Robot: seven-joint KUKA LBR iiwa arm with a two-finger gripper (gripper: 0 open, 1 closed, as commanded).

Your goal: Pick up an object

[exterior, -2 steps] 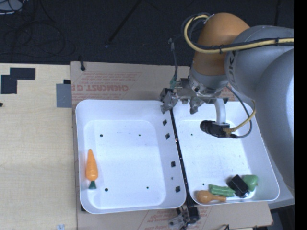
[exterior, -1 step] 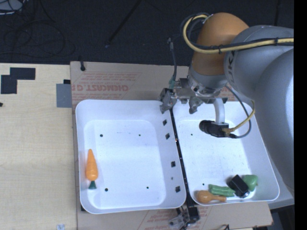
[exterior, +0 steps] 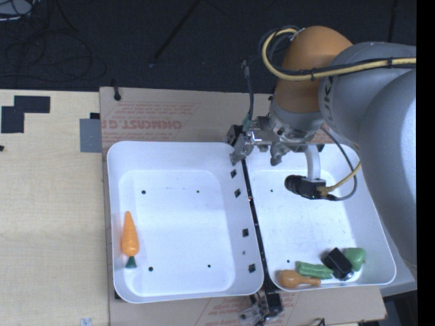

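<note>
Above the far end of the wall where the two bins meet, the grey arm (exterior: 367, 107) reaches in from the right and carries the gripper (exterior: 257, 155). Its two fingers stand apart, and nothing is between them.

The left bin (exterior: 177, 216) and the right bin (exterior: 299, 233) are both shallow and white, and each has mostly bare floor.

For the coming move, I think the important relation is this: the closest things lie in the right bin, toward the near right corner, well apart from the gripper. To reach them it would need to travel toward the near edge and to the right. Four small things are crowded there. A green piece (exterior: 355, 255) touches a black block (exterior: 337, 263). A long green piece (exterior: 313, 270) lies almost across the bin, and an orange pear-shaped piece (exterior: 297, 279) is just beside it, against the near wall. Because they touch, a clean grasp looks difficult.

The toy carrot (exterior: 129, 235) lies alone in the left bin, near its left wall. Its long axis runs from far to near, with the small green end toward the near edge. It seems the easier target, though farther away.
</note>
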